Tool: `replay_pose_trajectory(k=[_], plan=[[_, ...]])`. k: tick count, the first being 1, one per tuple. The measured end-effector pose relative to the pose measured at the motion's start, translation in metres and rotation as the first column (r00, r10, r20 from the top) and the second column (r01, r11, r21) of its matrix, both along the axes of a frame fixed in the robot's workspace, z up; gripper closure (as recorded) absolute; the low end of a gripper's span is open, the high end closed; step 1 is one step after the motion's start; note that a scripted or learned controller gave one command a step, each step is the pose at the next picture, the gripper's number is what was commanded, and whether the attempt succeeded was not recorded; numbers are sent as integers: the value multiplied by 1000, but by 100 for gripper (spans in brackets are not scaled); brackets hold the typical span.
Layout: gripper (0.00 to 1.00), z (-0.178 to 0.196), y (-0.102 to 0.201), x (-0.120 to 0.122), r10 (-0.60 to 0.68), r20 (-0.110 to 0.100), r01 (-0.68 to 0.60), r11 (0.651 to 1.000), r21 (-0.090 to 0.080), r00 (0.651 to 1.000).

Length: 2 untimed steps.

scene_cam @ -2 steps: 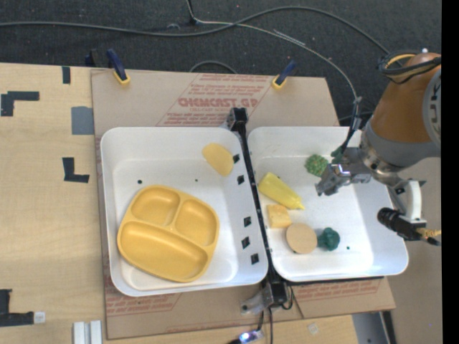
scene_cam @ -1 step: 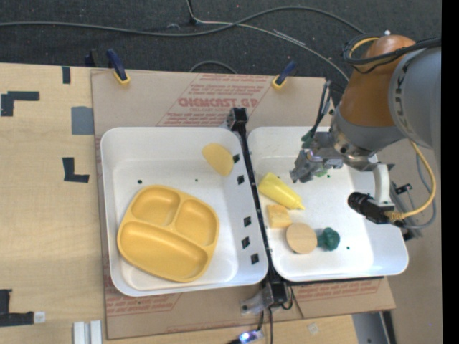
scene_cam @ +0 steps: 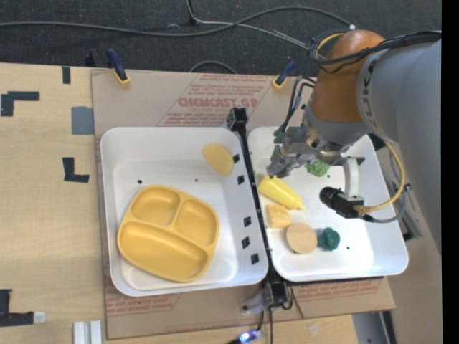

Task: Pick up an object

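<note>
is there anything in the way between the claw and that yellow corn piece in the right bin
Nothing visible stands between them. The claw hangs in the right bin, just above the near end of the yellow corn piece. The cheese wedge and round tan piece lie beyond the corn, away from the claw.

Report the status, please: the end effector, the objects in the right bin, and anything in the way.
End effector low over right bin, nothing seen held. Yellow corn-like piece just beneath it, untouched. Green piece and arm's cables crowd close beside.
</note>
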State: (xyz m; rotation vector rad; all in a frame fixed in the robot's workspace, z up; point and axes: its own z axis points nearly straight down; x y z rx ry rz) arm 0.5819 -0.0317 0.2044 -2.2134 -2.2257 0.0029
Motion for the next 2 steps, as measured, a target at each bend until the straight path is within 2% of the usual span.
replay_pose_trajectory(k=[2], plan=[[100,13,106,43,1,2,-1,1000,1,1000]])
